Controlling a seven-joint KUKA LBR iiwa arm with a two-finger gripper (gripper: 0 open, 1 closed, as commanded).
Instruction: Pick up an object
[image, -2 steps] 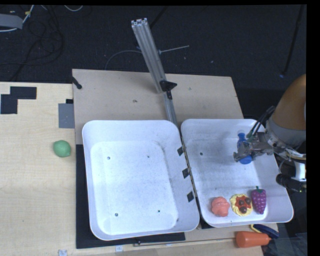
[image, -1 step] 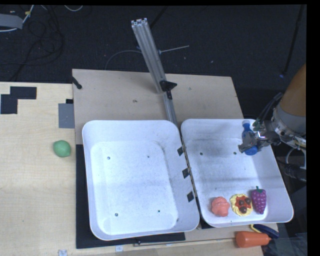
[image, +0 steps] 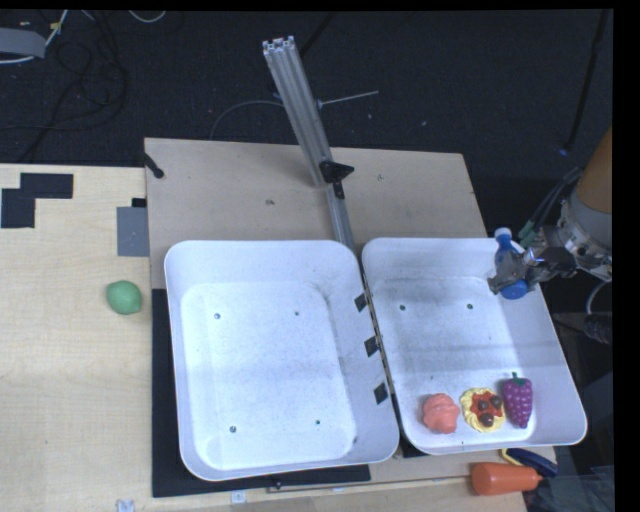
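At the right white plastic bin's upper right rim, I see my two-finger gripper poised; whether its claw is open or closed I cannot tell. Pink lumpy toy, yellow flower-like toy and purple grape cluster lie along the bin's near wall.

Arm is cut off by the right edge. Gripper finger state is obscured. Orange object is partly hidden under the right bin rim.
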